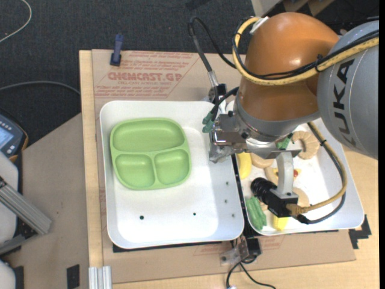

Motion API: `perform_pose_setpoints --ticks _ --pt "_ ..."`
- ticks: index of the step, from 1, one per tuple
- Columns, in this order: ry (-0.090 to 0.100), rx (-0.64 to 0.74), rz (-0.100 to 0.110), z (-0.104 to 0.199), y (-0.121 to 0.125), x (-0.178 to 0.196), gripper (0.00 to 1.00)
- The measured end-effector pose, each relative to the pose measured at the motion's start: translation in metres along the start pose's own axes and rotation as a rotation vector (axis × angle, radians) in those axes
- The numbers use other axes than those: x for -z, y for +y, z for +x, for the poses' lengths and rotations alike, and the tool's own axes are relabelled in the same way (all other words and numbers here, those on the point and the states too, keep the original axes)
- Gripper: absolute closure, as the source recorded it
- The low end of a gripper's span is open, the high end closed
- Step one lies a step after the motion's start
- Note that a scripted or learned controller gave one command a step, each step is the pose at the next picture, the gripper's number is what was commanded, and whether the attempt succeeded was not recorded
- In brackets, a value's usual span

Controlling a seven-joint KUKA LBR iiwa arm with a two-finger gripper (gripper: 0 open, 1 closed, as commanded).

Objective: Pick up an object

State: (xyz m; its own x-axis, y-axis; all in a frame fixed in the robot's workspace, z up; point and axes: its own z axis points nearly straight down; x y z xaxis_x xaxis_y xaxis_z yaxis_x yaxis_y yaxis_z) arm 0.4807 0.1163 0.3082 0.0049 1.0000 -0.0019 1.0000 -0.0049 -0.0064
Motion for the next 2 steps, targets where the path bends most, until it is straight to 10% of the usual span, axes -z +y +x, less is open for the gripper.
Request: perform_pose_setpoints --ticks 1,2 --pt "0.005 0.000 -0.027 -0.045 -0.001 0.149 1.00" --pt "-0.001 0.005 0.008 -0.027 -0.003 0.022 1.00"
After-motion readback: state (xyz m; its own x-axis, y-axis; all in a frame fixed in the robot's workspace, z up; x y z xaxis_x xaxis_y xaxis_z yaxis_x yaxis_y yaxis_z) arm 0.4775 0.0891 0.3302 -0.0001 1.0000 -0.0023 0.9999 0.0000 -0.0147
